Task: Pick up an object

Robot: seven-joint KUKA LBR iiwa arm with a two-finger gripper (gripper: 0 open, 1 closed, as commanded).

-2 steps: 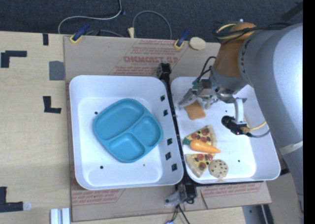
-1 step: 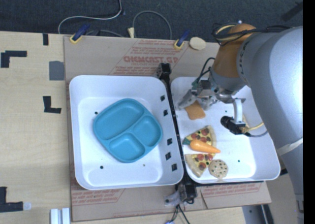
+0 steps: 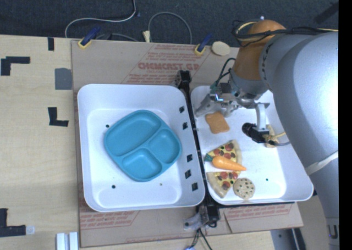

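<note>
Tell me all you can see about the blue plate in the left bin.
The blue plate is light blue, looks like smooth plastic, with rounded corners and three compartments: one long, two smaller. It lies flat, turned at an angle, on the floor of the left bin, near its middle. Nothing lies in it. It touches the bin floor alone.

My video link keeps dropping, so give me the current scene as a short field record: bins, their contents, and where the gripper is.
left bin: shallow white bin holding a blue three-compartment plastic plate
right bin: shallow white bin holding toy food
toy food: tan toast slice; upper pizza slice; orange carrot lying between the pizza slices; lower pizza slice; chocolate-chip cookie
gripper: over the right bin's far end, just above the toast slice
finger state: cannot tell
</note>
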